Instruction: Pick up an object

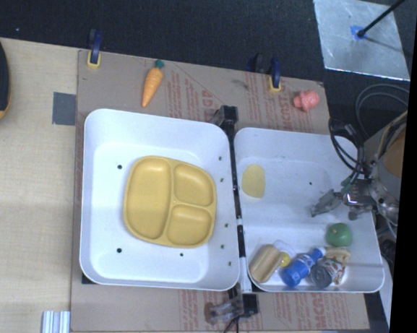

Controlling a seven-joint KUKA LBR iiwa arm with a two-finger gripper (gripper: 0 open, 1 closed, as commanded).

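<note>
My gripper [326, 205] reaches in from the right over the right bin [297, 152], its fingers spread open with nothing between them. A green ball [339, 234] lies just below and to the right of it. Along the bin's front edge lie a tan cylinder [265, 263], a blue bottle [299, 270] and a round can [323, 274]. A flat pale yellow piece [254, 180] rests at the bin's left side.
The left bin [98, 189] holds a yellow divided plate [170, 201]. Outside the bins, a toy carrot [152, 85] and a pink object [306, 100] lie on the cardboard at the back. Black cables [348, 149] hang by the arm.
</note>
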